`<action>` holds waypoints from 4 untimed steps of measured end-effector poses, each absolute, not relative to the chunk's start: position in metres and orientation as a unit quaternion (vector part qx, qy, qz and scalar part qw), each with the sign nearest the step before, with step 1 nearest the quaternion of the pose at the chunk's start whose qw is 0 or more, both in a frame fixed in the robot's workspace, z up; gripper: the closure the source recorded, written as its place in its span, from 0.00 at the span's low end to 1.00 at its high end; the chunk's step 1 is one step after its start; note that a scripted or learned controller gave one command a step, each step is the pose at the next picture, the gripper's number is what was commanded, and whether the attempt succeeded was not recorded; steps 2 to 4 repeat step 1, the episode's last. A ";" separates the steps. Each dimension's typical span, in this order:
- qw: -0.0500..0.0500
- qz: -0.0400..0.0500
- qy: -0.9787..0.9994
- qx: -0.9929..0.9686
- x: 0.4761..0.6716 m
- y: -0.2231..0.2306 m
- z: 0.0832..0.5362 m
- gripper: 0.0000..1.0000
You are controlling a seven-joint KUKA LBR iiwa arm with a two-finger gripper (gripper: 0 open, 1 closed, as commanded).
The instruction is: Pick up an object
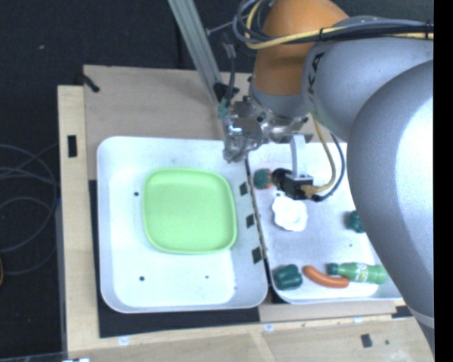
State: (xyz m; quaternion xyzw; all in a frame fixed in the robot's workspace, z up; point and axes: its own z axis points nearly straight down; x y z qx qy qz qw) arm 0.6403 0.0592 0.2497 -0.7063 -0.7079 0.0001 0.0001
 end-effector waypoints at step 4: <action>-0.001 0.000 -0.707 -0.707 0.640 0.057 0.250 0.00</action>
